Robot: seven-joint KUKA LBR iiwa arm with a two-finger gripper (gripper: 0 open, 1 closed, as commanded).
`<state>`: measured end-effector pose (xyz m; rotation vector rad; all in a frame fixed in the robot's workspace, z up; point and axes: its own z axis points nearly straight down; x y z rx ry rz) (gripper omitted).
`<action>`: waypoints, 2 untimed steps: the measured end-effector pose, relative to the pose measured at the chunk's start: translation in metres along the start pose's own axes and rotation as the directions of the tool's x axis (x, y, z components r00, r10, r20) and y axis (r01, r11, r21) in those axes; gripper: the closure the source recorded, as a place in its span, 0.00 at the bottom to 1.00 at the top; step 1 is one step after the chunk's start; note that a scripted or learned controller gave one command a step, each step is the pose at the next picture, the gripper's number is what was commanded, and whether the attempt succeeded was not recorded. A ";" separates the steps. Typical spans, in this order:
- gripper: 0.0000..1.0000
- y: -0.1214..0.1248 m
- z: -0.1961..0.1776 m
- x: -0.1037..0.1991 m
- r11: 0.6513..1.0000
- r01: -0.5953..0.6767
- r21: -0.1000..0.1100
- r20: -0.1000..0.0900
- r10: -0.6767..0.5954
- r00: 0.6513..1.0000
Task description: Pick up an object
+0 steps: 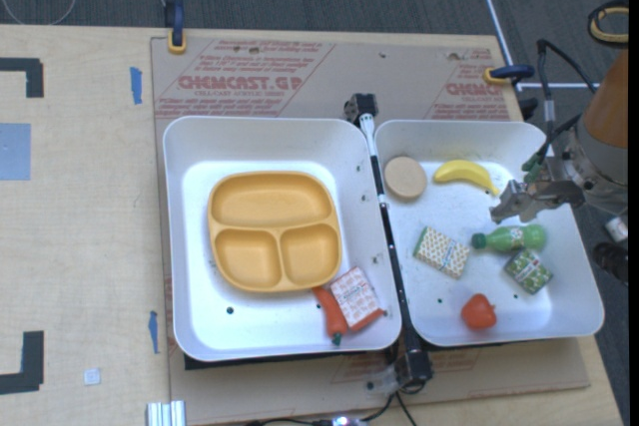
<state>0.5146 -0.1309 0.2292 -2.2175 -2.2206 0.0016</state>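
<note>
Two white bins sit side by side on the table (80,244). At the right bin's (579,319) right edge, the tool (511,205) hovers just above a green bottle (511,237); its opening I cannot tell. Near the bottle lie a banana (466,175), a green packet (528,271) and a tomato (479,312).

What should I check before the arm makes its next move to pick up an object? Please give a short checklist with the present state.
1. Objects available in the right bin: ok; banana, green bottle, red tomato, round cookie.
2. Claw position: ok; above the right bin, beside the green bottle.
3. Claw holding something: cannot tell.
4. Green bottle free of neighbours: not ok; a green packet lies close under it.
5. Left bin content: ok; yellow tray, carrot.
</note>
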 end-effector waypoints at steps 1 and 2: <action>1.00 -0.011 -0.031 0.079 1.000 0.001 -0.003 0.002 -0.001 1.000; 1.00 -0.034 -0.017 0.142 1.000 0.000 0.000 0.001 0.000 1.000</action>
